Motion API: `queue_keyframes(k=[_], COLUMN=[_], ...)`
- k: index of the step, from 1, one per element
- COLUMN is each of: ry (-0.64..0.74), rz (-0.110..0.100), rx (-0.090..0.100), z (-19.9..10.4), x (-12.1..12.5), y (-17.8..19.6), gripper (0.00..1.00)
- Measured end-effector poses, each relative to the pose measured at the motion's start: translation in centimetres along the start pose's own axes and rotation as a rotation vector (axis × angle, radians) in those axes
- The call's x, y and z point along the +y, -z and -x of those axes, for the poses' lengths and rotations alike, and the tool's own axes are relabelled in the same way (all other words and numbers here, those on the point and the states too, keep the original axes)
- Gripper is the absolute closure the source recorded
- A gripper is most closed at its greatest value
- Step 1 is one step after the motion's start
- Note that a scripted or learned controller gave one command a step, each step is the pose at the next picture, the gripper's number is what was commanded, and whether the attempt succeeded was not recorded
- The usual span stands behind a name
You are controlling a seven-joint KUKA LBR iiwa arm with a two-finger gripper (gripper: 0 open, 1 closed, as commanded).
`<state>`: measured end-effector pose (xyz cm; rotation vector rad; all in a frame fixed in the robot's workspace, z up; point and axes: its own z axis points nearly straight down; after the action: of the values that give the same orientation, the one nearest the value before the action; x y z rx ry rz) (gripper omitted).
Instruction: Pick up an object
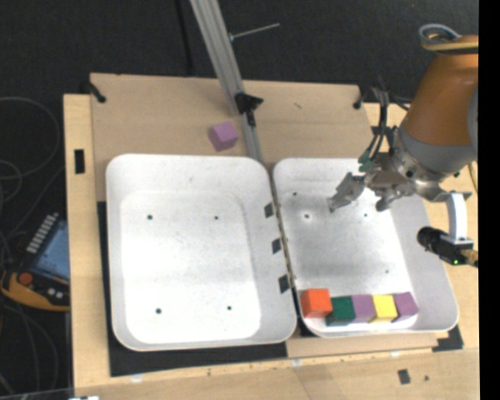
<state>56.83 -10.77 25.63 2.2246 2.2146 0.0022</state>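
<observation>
- We see a dark carpeted floor [83, 23] around a pale wooden bench [167, 107].
- Black cables [8, 165] loop at left, beside a handheld pendant [42, 261].
- A slanted metal pole [221, 57] crosses the bench's top.

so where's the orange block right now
The orange block lies in the right bin, at the left end of the row of blocks along its near edge, right beside the green block.

Matt white plastic bins [192, 173] on a bare wooden bench [150, 115].
</observation>
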Motion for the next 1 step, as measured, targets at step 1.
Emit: queue_keyframes(k=[1], ry=[0.002], rz=[-0.008], rx=[-0.002], z=[5.74], x=[3.45], y=[-9.47], gripper=[0.0])
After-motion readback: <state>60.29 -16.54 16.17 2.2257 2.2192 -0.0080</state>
